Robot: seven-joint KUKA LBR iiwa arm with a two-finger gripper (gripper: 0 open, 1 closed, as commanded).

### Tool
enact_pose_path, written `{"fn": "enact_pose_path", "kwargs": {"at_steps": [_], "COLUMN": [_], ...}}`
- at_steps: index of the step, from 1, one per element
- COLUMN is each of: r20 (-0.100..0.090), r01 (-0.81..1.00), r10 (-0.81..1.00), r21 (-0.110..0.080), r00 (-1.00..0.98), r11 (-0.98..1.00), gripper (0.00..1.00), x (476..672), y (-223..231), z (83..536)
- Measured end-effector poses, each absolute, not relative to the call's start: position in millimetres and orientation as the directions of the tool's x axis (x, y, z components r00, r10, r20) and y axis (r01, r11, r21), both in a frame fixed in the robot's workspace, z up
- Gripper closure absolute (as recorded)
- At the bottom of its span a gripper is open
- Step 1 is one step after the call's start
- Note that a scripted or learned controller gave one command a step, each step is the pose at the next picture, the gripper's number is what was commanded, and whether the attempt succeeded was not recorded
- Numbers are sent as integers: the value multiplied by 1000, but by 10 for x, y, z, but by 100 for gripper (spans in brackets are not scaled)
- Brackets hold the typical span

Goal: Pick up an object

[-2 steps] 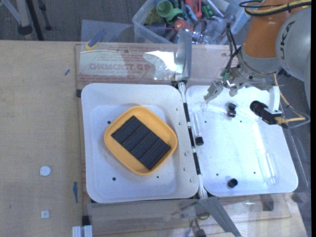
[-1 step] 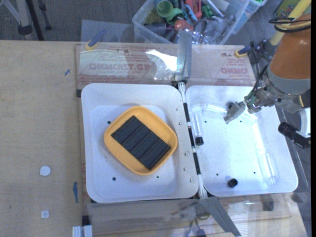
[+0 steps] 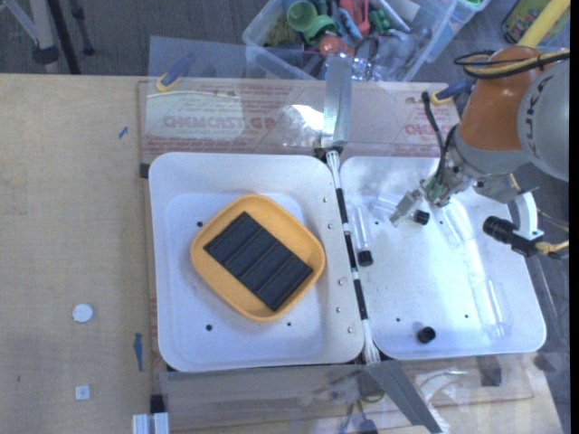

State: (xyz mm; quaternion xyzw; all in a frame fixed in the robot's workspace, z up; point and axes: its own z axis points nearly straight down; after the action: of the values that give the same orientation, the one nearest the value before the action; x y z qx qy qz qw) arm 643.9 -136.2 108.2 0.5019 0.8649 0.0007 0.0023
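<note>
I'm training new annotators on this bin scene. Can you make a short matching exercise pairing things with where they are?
Things:
1. yellow tray
2. gripper
3. clear tub of toys
4. white disc

Places:
A. on the wooden bench, left of both bins
B. over the right bin
C. in the left bin
D. behind the bins, on the floor

Pairs: 1-C, 2-B, 3-D, 4-A

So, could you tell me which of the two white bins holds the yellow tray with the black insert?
The left bin holds the yellow tray; the right bin has the gripper over it.
</note>
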Motion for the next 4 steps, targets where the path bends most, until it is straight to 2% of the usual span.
{"fn": "enact_pose_path", "kwargs": {"at_steps": [1, 2, 3, 4], "r20": [-1, -5, -3, -2], "r01": [822, 841, 874, 874], "r10": [822, 841, 874, 874], "r21": [1, 4, 2, 2], "r00": [-570, -540, -486, -486], "r11": [570, 540, 486, 486], "gripper": [0, 0, 0, 0], "x": [5709, 6199, 5784, 5782], "y": [-1606, -1755, -2173, -2171], "z": [1517, 1056, 1538, 1534]}}
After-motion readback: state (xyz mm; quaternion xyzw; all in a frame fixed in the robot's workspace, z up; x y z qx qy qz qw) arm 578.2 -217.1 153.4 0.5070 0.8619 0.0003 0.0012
